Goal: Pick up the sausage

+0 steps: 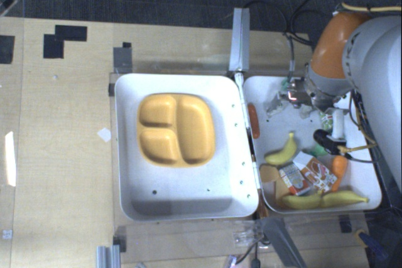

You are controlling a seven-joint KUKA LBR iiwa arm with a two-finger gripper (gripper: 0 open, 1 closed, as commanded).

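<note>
While the hand [284, 101] hangs open and empty, the slim reddish sausage [253, 120] lies lengthwise.

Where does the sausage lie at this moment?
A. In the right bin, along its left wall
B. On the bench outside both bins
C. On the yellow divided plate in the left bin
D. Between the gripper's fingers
A: the sausage lies lengthwise in the right bin, close against its left wall, apart from the gripper and off the yellow plate.
</note>
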